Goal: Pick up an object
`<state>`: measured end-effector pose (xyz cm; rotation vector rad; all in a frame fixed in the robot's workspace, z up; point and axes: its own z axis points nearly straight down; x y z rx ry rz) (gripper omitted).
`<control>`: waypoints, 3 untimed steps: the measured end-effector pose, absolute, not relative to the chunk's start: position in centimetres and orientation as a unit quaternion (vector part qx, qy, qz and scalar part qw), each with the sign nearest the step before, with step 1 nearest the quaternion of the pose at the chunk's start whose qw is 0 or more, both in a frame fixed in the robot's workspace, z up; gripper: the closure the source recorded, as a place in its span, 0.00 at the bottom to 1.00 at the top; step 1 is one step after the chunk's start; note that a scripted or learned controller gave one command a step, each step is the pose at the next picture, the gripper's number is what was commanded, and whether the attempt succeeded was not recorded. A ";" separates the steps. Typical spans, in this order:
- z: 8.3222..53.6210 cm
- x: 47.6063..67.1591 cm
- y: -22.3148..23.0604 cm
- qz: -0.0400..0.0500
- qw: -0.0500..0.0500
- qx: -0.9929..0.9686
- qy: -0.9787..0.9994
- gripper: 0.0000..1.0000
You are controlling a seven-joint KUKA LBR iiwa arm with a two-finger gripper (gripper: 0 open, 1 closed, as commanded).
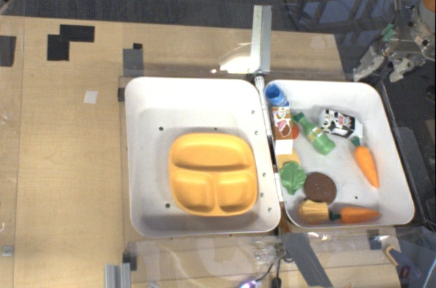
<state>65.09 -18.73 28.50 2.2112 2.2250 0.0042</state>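
The right bin (398, 164) holds several toy foods. A blue-capped bottle (278, 109) lies along its left wall, a green bottle (316, 135) and a black-and-white carton (338, 122) near the middle. An orange carrot (367, 165) lies at the right, and a second carrot (357, 215) by the front wall. A brown round cookie (319, 188), a green leafy piece (293, 177) and a tan block (313, 212) sit at the front left. My gripper (383, 67) hovers beyond the bin's far right corner, open, with nothing between its fingers.
The left bin (146, 144) holds a yellow compartment tray (213, 173). A metal post (261, 41) stands behind the divide between the bins. Cables run across the dark floor at the back. Wooden bench surface lies at the left.
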 end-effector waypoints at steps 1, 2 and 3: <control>12.9 65.2 -19.9 0.002 0.004 0.765 0.644 0.00; 12.0 56.9 -19.9 0.016 0.021 0.762 0.647 0.00; 11.1 56.2 -19.8 0.023 0.021 0.794 0.607 0.00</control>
